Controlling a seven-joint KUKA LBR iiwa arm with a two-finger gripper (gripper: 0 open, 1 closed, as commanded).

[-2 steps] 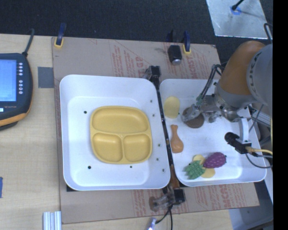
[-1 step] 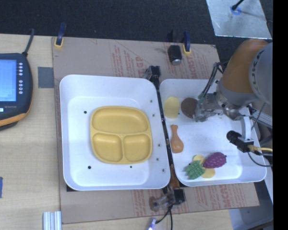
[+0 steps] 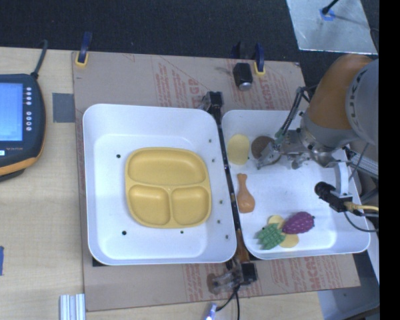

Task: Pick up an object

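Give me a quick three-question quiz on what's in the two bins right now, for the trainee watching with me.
1. True or false: the yellow divided tray lies in the left bin.
2. Which lies nearest the purple grapes? A) the orange drumstick toy B) the green toy C) the pale yellow round piece
3. Fill in: the end effector is over the ____ bin.

Key:
1. True.
2. B; the green toy sits right beside the grapes near the front wall.
3. Right; it is near that bin's back, by a brownish round piece.
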